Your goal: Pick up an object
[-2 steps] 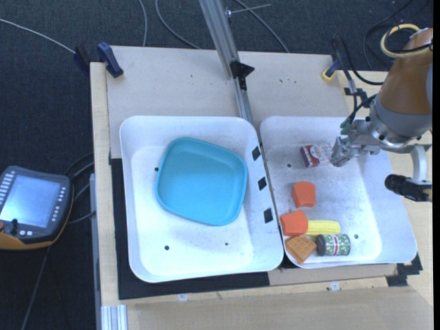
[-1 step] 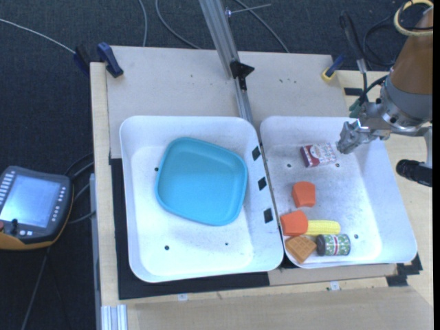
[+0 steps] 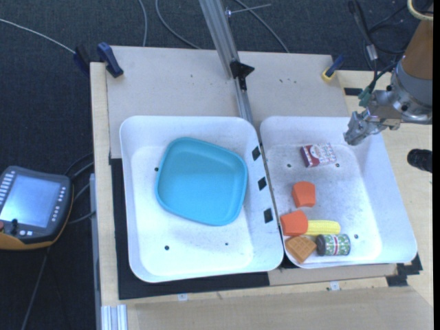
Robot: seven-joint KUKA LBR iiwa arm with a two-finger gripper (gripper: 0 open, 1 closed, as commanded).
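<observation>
- The table (image 3: 172,81) is a pale wood-coloured board with two shallow white bins sitting side by side on it, and a metal pole (image 3: 218,26) runs up from between them toward the top edge.
- The left bin (image 3: 137,253) just has a big turquoise plate (image 3: 201,181) lying flat in the middle.
- The right bin (image 3: 385,205) has all the small stuff, mostly bunched near its front left corner.
- The arm (image 3: 419,67) comes in from the right, and its claw (image 3: 357,130) hangs over the far right edge of the right bin, nothing in it. Can't tell if it's spread or closed from this angle.
- A red and white box (image 3: 318,155) lies just below the claw, apart from the rest.
- An orange block (image 3: 304,194) sits mid-bin, with a second orange block (image 3: 294,223) nearer the front.
- A yellow corn cob (image 3: 323,227) lies right beside that second block.
- A tan waffle (image 3: 300,247) and a small dark can (image 3: 333,245) lie at the front edge, touching each other.
</observation>
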